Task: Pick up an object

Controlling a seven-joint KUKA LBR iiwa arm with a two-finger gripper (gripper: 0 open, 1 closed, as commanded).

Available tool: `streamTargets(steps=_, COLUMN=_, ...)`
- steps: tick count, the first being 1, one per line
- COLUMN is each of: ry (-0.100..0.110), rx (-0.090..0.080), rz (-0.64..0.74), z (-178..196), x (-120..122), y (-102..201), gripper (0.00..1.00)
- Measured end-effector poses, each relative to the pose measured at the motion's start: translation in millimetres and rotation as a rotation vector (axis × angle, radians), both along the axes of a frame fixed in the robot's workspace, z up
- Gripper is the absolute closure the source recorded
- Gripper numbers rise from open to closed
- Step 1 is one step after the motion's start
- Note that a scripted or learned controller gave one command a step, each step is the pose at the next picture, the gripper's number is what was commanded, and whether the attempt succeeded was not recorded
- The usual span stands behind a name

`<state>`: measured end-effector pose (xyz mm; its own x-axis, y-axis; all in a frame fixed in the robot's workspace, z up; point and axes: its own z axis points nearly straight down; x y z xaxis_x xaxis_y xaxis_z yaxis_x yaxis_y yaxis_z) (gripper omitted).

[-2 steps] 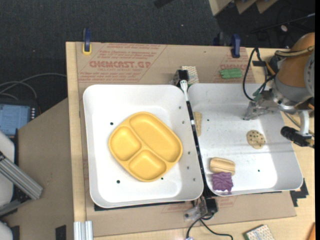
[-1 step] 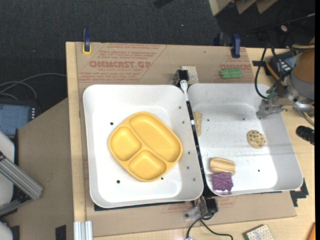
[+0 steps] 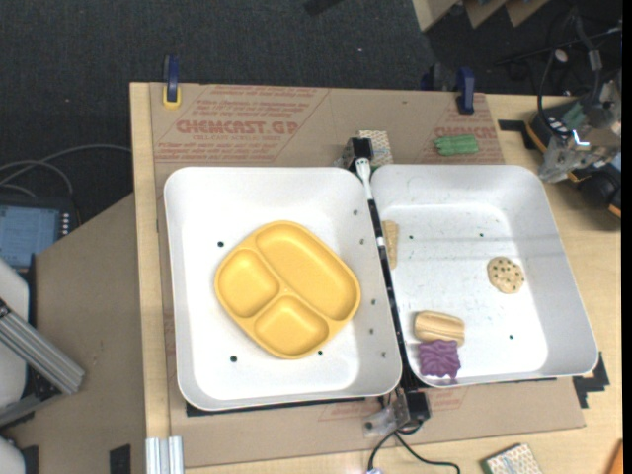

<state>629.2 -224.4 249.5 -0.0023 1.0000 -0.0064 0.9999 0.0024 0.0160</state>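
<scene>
The right bin (image 3: 553,265) holds a round tan cookie with dark chips (image 3: 505,274) near its middle right. A small tan bread roll (image 3: 437,325) lies at its front left. A purple lumpy toy (image 3: 439,359) sits just in front of the roll and touches it. A thin beige piece (image 3: 390,243) leans against this bin's left wall. The left bin (image 3: 188,215) carries a yellow plate with three compartments (image 3: 286,288), lying flat near its middle.
A green object (image 3: 456,146) lies on the cardboard bench top (image 3: 247,126) behind the right bin. Blue clamps (image 3: 172,79) (image 3: 464,89) grip the bench's far edge. Cables and equipment (image 3: 583,136) crowd the upper right. A small black-and-white fixture (image 3: 365,152) stands between the bins at the back.
</scene>
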Motion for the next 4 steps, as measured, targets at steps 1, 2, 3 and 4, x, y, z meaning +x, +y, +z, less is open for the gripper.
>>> streamTargets(steps=1, ry=0.024, rx=0.009, rz=-0.002, z=-125, x=-3, y=2, gripper=1.00)
streamTargets(steps=2, ry=0.003, rx=0.001, rz=0.000, z=-26, x=24, y=0, gripper=1.00)
streamTargets(steps=3, ry=0.023, rx=0.010, rz=0.000, z=-124, x=26, y=27, gripper=1.00)
streamTargets(steps=4, ry=0.002, rx=-0.001, rz=-0.004, z=-16, x=28, y=-1, gripper=1.00)
